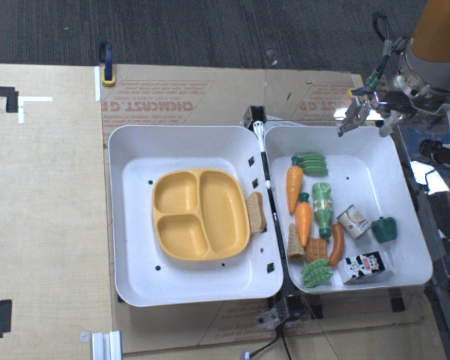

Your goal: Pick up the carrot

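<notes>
Red printing is showing on the brown cardboard sheet (180, 100) lying under the bins; it is reading mirrored or upside down from this camera and I cannot make out the words with confidence. A small blue-and-yellow clamp (106, 64) is sitting at the sheet's far left corner.

The left white bin (127, 223) is holding a yellow three-compartment plastic plate (201, 214). A tan slice of toy bread (256, 213) is leaning against the plate's right edge, partly tucked behind it.

The right white bin (401, 201) is carrying the clutter. Two orange toy carrots with green tops are lying near its left wall: the far carrot (293, 188) and the near carrot (304, 220), almost touching end to end. Beside them are lying a green pea pod piece (310, 163), a green bottle (322, 207), a brown waffle-like piece (316, 248), a red-orange sausage (336, 244) and a second green pod (316, 273). Further right, a small white carton (353, 221) is bearing a label too small to read, a dark green pepper (384, 229) is lying near the right wall, and a white milk box with black cow patches (362, 267) is showing red marking, illegible.

The gripper (360, 115) is hanging above the bin's far rim, well apart from both carrots, its fingers appearing spread and holding nothing. The arm is being cut off by the frame edge.
</notes>
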Robot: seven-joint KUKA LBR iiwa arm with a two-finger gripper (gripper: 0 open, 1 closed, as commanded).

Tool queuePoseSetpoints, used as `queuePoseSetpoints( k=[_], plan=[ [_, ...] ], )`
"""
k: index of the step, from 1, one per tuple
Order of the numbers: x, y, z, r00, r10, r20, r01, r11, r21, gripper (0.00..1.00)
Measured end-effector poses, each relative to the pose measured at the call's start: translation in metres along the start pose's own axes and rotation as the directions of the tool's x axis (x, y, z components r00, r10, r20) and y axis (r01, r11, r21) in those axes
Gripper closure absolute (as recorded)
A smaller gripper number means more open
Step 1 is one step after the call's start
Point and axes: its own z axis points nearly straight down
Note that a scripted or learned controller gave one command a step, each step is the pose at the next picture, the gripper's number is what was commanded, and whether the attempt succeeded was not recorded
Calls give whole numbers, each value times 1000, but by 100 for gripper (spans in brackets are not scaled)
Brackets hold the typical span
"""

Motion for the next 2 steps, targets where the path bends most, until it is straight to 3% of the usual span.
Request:
queuePoseSetpoints(
  k=[1,2],
  plan=[
    [30,13,193,1000,17,0,-17,1000,-3,0],
    [28,12,185,1000,23,1,-23,1000,3,100]
  ],
)
